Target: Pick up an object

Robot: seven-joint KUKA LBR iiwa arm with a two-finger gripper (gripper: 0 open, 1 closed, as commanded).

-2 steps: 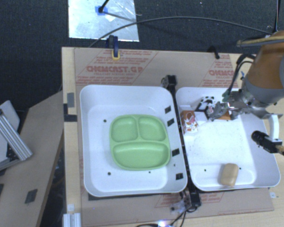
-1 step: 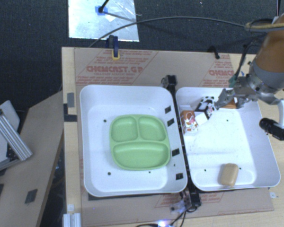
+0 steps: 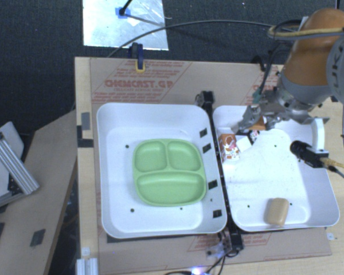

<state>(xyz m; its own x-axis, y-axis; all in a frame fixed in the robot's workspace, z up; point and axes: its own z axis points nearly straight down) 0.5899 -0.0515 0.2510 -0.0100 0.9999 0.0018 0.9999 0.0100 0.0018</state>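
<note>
left to right:
- 1 aluminium rail at the far left, off the bench's edge
- 1 shiny foil sheet up top on the dark floor, with a small blue bit on it
- 1 blue clamp with a yellow part, on the back edge of the brown sheet under the bins
- sheet has red print reading "CHEMCAST GP", more red print shows at the right and along the front edge, can't read that
- bins: 2, white, shallow, touching side by side
- left bin: 1 green plate, 3 compartments (two small at the back, one long at the front), lying flat roughly mid-bin
- 4 black tabs down the left bin's right wall
- right bin: 2 loose things
 - 1 small carton, white with red/orange print, tight against the bin's left wall in the back half, label too small to read
 - 1 tan block, no marking, front right part of the bin, well apart from the carton
- gripper: low over the back-left part of the right bin, just beside the carton on its right and back side
- claw state: cannot tell, whether it touches the carton also unclear
- arm, 1, grey with an orange band, coming in from the right
- tan block untouched, nothing seen lifted
</note>
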